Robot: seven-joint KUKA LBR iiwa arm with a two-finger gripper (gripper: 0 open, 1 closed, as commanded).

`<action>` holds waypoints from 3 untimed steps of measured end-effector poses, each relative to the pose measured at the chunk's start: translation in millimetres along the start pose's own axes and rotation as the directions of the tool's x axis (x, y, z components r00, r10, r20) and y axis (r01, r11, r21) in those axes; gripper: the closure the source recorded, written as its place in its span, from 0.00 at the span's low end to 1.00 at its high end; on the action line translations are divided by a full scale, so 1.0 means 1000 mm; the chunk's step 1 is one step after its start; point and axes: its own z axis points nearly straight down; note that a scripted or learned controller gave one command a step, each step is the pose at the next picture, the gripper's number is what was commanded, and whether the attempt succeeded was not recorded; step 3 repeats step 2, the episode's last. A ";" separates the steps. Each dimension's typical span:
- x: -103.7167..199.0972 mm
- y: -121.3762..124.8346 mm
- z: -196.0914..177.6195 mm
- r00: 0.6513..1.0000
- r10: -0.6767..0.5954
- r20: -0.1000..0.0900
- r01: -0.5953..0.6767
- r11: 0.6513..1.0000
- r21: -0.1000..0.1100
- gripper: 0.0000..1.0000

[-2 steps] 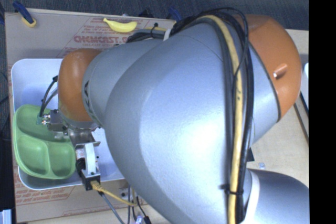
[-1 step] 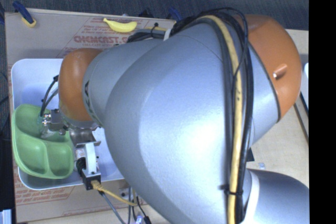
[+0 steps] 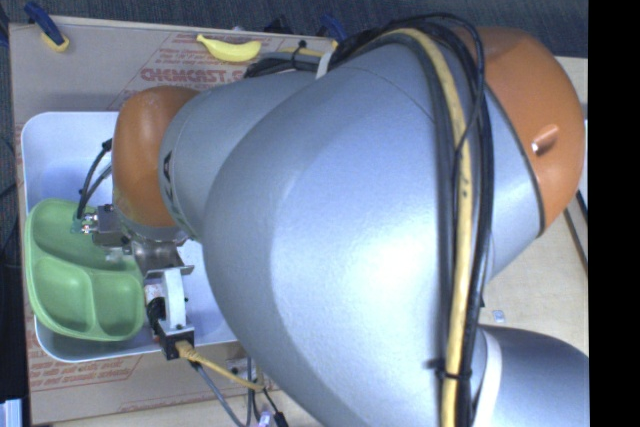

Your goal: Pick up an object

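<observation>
One green plastic dish with two compartments [image 3: 75, 290] lies in the white bin [image 3: 55, 140], below and left of the pincer [image 3: 112, 235], which hangs over the dish's right edge; its opening and any grasp cannot be told. Above and right of the pincer, one yellow plastic banana [image 3: 230, 47] rests on cardboard [image 3: 150, 65]

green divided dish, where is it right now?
Camera view, far left: the green divided dish lies in the lower left of the white bin, near its left wall, with the arm's wrist overlapping its right edge in view.
</observation>
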 end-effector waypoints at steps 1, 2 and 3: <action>0.000 0.000 0.000 1.000 -0.001 0.000 0.001 1.000 0.000 0.00; -0.003 -0.014 0.023 1.000 0.026 -0.007 -0.027 0.999 -0.028 0.00; -0.003 -0.014 0.023 1.000 0.026 -0.007 -0.027 0.999 -0.028 0.00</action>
